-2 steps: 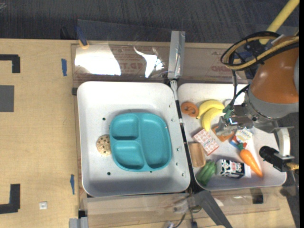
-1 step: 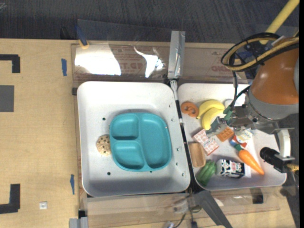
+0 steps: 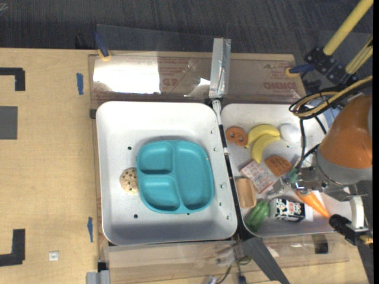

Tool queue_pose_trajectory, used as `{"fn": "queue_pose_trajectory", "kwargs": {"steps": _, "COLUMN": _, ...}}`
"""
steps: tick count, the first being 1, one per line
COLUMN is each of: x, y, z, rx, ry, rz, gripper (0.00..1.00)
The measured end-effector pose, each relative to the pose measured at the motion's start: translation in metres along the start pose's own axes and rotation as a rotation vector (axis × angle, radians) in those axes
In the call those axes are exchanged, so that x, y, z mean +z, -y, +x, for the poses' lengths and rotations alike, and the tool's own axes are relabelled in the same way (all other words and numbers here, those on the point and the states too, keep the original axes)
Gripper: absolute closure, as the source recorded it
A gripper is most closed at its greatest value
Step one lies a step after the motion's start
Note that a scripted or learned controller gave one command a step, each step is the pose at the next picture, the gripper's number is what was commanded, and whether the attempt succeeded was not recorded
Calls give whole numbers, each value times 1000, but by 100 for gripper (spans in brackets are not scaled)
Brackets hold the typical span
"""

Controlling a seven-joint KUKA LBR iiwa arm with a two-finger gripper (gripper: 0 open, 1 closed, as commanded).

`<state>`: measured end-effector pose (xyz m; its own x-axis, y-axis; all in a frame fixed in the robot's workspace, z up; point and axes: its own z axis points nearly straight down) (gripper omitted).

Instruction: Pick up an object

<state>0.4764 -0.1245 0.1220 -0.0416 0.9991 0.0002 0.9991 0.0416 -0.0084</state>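
The right bin [image 3: 266, 107] holds several small items. Among them are a yellow banana [image 3: 262, 139], an orange doughnut [image 3: 237, 135], a white egg [image 3: 289, 133] and a brown wedge [image 3: 277, 164]. There are also a pink packet [image 3: 256, 173], a tan block [image 3: 244, 193], a green vegetable [image 3: 256, 215], a black-and-white carton [image 3: 288, 209] and an orange carrot [image 3: 316, 203]. My gripper [image 3: 295, 181] hangs low over this bin, between the brown wedge and the carton. The wrist hides its tips.
The left bin [image 3: 118, 120] bears a teal divided plate [image 3: 176, 176], and a speckled cookie [image 3: 129, 180] lies at the plate's left edge. The arm's orange band [image 3: 350, 141] covers the right bin's right side. A clear panel [image 3: 177, 76] stands behind the bins.
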Motion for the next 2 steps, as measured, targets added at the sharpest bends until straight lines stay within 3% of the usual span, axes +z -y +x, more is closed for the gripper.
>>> {"fn": "queue_pose_trajectory", "kwargs": {"steps": 1, "x": -117, "y": -8, "z": 25, "rx": 325, "ry": -1, "rz": -12, "gripper": 0}}
{"fn": "queue_pose_trajectory", "kwargs": {"steps": 2, "x": 8, "y": 0, "z": -18, "rx": 184, "ry": -1, "rz": 0, "gripper": 0}}
